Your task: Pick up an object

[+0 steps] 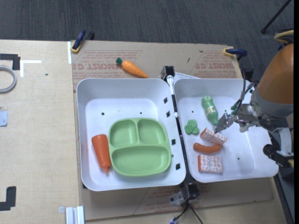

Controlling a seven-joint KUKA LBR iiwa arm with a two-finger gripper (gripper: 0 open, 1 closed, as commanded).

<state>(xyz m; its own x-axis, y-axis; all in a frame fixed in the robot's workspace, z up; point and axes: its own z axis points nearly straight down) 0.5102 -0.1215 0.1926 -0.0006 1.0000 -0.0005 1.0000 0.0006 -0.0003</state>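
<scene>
Green bottle (pixel 209 108) just beside gripper (pixel 224 122)

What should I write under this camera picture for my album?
Robot hand reaching beside a green bottle among toy food.

Arm (pixel 280 85) cut off at the right edge, gripper (pixel 225 122) fingers too small and blurred to read.
</scene>
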